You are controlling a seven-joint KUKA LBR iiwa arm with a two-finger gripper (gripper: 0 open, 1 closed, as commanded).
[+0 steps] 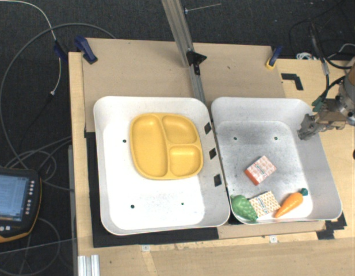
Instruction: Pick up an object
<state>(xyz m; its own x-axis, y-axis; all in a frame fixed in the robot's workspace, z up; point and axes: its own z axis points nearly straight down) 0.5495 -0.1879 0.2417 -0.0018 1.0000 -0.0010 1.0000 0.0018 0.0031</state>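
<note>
green toy [244, 207], patterned box [264, 203] and carrot [290, 204] well below pincer [306, 131], its state unclear

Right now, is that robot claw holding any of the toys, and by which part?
Nothing is held: the grey two-finger gripper hangs over the right white bin's edge, apart from the toys.

Open bin floor [255, 140] above clustered toys [263, 194]

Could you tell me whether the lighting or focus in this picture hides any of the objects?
Camera view: even, soft light, no harsh glare; the yellow tray, carrot and small box are sharp with faint shadows; the pincer at the right bin's edge looks slightly blurred.
</note>
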